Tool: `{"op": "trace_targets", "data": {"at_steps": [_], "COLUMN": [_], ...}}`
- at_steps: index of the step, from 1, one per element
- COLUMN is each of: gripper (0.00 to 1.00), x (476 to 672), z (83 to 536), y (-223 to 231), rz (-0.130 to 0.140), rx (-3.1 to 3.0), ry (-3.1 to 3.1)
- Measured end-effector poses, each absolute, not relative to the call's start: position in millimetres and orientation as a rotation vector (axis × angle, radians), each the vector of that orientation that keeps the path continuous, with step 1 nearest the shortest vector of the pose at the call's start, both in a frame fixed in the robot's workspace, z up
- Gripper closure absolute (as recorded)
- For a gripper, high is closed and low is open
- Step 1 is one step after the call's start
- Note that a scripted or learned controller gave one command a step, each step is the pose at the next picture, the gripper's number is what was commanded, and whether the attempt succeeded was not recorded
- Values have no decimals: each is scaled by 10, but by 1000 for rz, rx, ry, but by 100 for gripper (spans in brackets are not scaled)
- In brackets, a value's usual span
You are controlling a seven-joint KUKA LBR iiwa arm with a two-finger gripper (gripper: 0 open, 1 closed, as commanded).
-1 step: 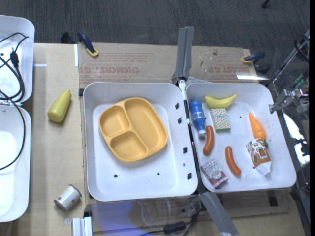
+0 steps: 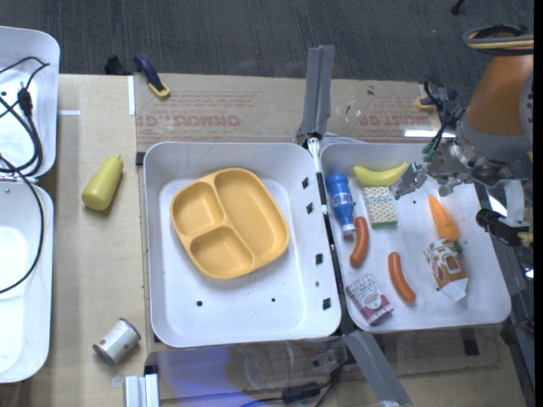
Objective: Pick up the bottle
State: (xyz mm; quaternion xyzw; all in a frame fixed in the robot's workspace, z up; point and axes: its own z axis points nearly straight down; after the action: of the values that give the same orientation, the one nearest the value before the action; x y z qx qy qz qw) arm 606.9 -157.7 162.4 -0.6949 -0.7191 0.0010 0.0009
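A yellow divided plate (image 2: 229, 221) is seen in the left bin (image 2: 161, 253), with nothing else beside it. In the right bin (image 2: 492, 299) a banana (image 2: 381, 174) is placed near the far wall, and a small green-white packet (image 2: 381, 205) lies just below it. Two sausages (image 2: 360, 240) (image 2: 402, 276) are found in the middle, a carrot (image 2: 442, 217) and a printed carton (image 2: 446, 267) to the right, and a pink-white packet (image 2: 368, 298) near the front. On the counter (image 2: 93, 261), a yellow squeeze container (image 2: 103, 183) and a small tin can (image 2: 115, 341) are lying left of the bins.
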Motion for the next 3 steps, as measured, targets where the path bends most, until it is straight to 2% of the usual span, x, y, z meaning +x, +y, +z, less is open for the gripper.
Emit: {"op": "trace_targets", "data": {"at_steps": [1,2,3], "gripper": [0,0,0], "x": [6071,5972,5990], "z": [1629,1121,1918], "y": [-1579,-992,-919], "rz": [2,3,1], "rx": [-2183,-2039,-2010], "ry": [-2259,-2388,-2415]}}
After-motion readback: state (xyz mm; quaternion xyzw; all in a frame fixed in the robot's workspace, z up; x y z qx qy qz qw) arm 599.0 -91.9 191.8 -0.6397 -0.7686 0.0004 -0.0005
